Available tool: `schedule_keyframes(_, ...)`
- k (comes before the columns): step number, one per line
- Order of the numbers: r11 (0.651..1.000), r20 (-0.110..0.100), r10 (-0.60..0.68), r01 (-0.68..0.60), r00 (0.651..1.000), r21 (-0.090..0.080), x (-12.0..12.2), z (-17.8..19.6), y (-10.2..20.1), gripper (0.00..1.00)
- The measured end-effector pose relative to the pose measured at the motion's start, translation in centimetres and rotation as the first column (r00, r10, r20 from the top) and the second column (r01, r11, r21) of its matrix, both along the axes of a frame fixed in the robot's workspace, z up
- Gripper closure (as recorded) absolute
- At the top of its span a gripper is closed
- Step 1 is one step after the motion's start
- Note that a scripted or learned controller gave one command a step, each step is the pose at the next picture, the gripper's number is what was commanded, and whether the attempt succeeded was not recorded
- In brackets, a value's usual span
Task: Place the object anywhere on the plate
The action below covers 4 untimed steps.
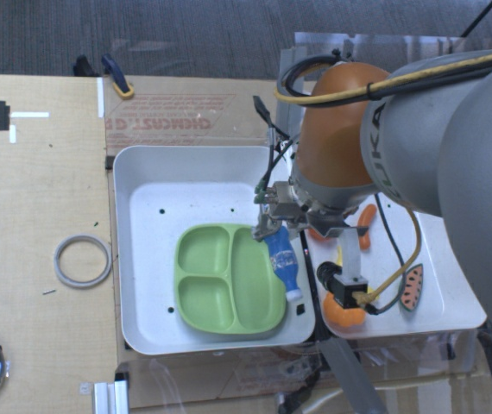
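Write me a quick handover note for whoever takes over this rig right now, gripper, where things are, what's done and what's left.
Gripper: low over the left bin, at the top end of the blue tube; grip cannot be confirmed.
Blue tube: lying along the right edge of the green plate, cap end toward the bin's front wall.
Right bin: orange fruit, watermelon slice, carrot.
Done: tube brought to the plate's edge.
Left: confirm it rests on the plate, then retract.

One fixed camera above the tabletop, looking down at a slant, moderately close, both bins in frame, arm entering from the right
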<state>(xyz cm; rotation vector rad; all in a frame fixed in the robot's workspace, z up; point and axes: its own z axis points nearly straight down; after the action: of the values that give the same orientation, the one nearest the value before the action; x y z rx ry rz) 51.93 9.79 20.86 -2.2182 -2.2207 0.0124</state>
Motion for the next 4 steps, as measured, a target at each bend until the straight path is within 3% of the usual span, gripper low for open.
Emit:
schedule_keyframes(2, 1.000, -0.001, -0.005, 0.005, 1.000, 0.000, -4.1, -2.1, 1.5, 1.00)
schedule_keyframes(3, 1.000, 0.001, -0.004, 0.004, 1.000, 0.001, -4.1, -2.0, -3.7, 1.00)
schedule_keyframes(4, 1.000, 0.002, 0.001, -0.001, 1.000, -0.001, -4.0, 6.6, 1.3, 1.00)
